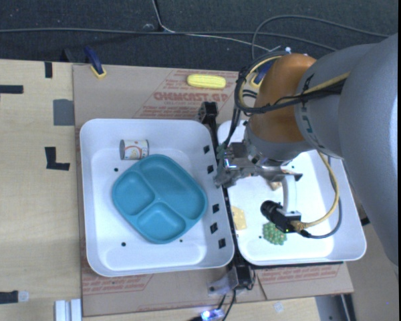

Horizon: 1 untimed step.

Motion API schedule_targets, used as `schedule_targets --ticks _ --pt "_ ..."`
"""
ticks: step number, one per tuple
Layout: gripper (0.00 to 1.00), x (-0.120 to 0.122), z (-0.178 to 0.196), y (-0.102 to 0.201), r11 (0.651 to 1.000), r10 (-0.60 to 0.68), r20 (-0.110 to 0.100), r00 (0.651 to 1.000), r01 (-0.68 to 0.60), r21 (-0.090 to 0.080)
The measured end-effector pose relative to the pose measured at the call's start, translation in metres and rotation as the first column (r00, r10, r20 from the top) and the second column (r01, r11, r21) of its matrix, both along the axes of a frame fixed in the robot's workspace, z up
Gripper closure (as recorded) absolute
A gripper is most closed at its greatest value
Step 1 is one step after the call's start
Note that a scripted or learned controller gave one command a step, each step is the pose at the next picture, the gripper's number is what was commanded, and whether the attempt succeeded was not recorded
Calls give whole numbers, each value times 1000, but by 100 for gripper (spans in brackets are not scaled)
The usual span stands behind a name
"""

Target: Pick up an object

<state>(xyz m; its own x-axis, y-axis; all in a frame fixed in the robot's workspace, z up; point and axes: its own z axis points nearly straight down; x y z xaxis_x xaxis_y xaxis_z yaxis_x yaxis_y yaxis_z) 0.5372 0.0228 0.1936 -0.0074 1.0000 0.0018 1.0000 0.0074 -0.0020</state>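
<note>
Closest to the lens, the grey arm (pixel 361 112) with its orange band sweeps in from the right and bends down over the right bin (pixel 351 246). Its hand (pixel 242 170) hangs low at that bin's left side, close to the wall shared with the left bin (pixel 93 233). Whether the hand is open or closed cannot be told from this angle, and nothing can be seen gripped in it. In the right bin, a small green knobbly object (pixel 275 234) lies toward the near edge, with a pale yellow flat piece (pixel 238 217) to its left, near the dividing wall; both lie below the hand and apart from it. The left bin holds a blue divided plate (pixel 159 198) and, just beyond it, a small can (pixel 134 149) on its side. Farther back, a yellow oblong object (pixel 206 81) rests on the cardboard sheet (pixel 154 92) that covers the surface (pixel 27 199).
</note>
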Motion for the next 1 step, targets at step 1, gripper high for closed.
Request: schedule_targets --ticks 1 --pt "100 6 14 62 1000 0 1 1000 0 0"
